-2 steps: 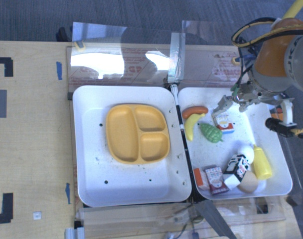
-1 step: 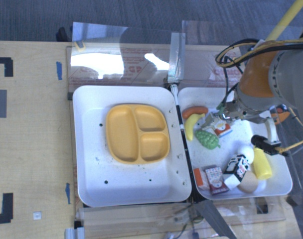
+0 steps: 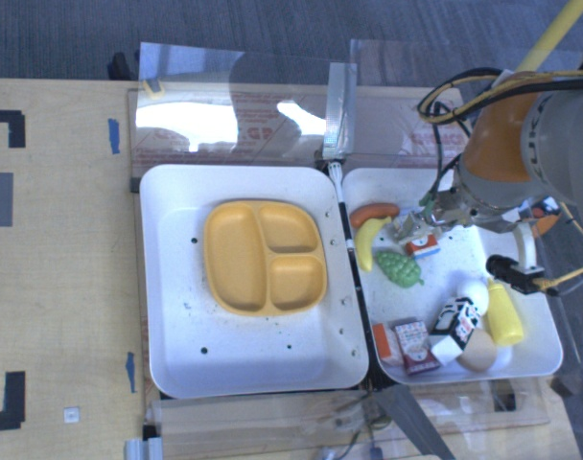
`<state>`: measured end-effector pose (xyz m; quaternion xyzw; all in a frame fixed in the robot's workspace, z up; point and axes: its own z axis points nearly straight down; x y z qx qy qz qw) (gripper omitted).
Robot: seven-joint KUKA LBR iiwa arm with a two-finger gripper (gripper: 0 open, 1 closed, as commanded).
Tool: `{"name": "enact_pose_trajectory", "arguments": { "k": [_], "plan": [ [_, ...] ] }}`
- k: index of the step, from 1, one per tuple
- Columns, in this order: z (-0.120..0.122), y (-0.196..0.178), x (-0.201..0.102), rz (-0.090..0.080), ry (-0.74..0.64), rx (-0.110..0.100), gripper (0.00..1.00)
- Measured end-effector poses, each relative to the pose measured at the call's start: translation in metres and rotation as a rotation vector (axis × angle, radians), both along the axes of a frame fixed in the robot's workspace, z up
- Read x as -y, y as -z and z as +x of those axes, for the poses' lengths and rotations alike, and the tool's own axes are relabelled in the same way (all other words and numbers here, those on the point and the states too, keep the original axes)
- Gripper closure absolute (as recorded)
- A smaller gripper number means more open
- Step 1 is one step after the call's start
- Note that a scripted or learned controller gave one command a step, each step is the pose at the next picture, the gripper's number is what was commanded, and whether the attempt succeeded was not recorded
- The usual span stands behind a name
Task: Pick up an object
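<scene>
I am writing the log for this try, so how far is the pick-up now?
Done: the arm has reached over the right bin and the tool is low among the toys, near the banana and the green grapes. In hand: I see nothing lifted. Left: grasp one object and raise it. The yellow tray sits in the left bin.

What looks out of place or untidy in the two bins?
Nothing is spilled or broken. The left bin holds a yellow divided plate lying flat. The toys in the right bin lie jumbled, the banana against the divider.
</scene>
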<state>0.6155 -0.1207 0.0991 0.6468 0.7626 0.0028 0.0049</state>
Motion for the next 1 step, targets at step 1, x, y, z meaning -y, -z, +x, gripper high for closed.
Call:
{"name": "enact_pose_trajectory", "arguments": {
  "k": [1],
  "plan": [
    [0.0036, -0.0888, -0.0886, 0.006, 0.197, -0.004, 1.0]
  ]
}}
